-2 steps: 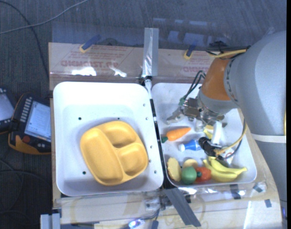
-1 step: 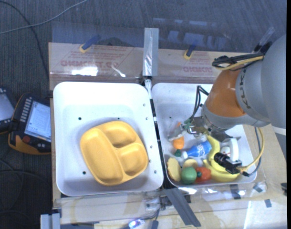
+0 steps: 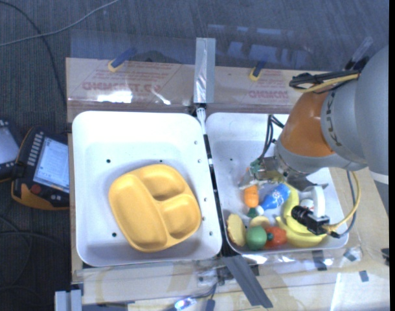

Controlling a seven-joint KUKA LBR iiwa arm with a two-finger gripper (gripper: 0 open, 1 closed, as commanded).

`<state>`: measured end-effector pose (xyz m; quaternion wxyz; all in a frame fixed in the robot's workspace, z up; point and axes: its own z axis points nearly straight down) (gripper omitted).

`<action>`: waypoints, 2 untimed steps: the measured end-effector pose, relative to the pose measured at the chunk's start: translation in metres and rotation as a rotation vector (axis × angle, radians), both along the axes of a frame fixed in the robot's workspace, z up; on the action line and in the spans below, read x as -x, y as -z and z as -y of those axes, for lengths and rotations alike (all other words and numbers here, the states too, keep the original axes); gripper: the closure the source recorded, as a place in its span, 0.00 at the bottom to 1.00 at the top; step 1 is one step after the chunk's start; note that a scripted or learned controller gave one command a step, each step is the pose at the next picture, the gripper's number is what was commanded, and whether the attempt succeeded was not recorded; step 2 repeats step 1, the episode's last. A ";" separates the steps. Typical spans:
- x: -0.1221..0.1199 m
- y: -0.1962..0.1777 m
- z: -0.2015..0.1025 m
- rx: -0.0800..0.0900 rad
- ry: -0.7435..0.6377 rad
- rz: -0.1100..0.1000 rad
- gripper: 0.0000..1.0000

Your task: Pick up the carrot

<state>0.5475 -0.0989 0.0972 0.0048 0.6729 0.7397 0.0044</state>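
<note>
Over the right bin (image 3: pixel 233 141) the arm (image 3: pixel 327 125) hangs, its gripper (image 3: pixel 267 168) low among the toys. I cannot tell its state. Just below and left of the gripper, nearly touching, lies the carrot (image 3: pixel 250 195), beside a blue toy (image 3: pixel 274 198).

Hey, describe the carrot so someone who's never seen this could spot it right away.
Look in the right bin, among the toy food near its front. The carrot is the small orange piece left of the blue item, above the green ball.
</note>
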 end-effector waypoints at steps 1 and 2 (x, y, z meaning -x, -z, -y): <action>-0.034 -0.083 -0.101 0.001 0.008 -0.018 1.00; -0.034 -0.083 -0.101 0.001 0.008 -0.018 1.00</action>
